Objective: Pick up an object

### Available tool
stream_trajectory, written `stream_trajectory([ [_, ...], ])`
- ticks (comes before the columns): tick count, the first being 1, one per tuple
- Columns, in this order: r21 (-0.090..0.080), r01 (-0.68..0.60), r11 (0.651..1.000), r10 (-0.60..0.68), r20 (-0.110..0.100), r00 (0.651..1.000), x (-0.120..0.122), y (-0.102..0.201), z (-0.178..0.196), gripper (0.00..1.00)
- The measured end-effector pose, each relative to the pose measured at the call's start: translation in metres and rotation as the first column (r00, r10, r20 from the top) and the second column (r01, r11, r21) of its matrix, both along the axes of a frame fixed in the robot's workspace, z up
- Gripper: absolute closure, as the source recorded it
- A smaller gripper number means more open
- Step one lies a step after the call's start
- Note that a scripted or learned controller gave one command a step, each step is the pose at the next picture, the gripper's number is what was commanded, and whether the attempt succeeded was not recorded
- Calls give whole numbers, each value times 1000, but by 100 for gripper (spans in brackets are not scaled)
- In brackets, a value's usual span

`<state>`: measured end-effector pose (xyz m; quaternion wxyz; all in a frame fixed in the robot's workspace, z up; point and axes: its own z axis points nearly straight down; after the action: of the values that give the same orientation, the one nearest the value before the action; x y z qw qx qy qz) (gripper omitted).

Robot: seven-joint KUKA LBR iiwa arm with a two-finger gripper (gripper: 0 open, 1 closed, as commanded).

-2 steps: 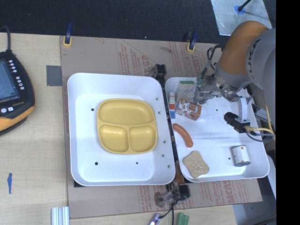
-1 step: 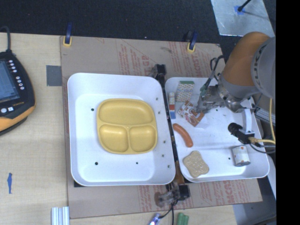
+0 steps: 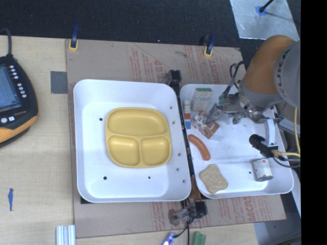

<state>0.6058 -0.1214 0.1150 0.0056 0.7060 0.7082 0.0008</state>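
Observation:
My gripper (image 3: 220,109) hangs low over the back of the right bin (image 3: 240,188), reaching in from the right under the orange-banded wrist. Just left of and below it lies a small red and white packet (image 3: 207,127), close to the gripper's tip. A green and white box (image 3: 202,97) lies at the bin's back left corner. A reddish sausage (image 3: 199,147) lies along the bin's left side, and a tan slice of bread (image 3: 213,178) rests near the front. A small silver can (image 3: 262,169) lies at the front right.
The left bin (image 3: 92,177) holds a yellow divided plate (image 3: 138,137) in its middle. An orange and black control pendant (image 3: 13,103) sits on the bench at far left. Blue and yellow clamps (image 3: 73,39) pin the cardboard at the back.

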Motion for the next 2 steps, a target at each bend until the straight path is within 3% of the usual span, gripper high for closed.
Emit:
stream_trajectory([
  [1, 6, 0, 1000, 0, -9, 1000, 51, 28, -22, 0],
  [2, 7, 1, 1000, -1, -13, 1000, 29, -6, -7, 0],
])
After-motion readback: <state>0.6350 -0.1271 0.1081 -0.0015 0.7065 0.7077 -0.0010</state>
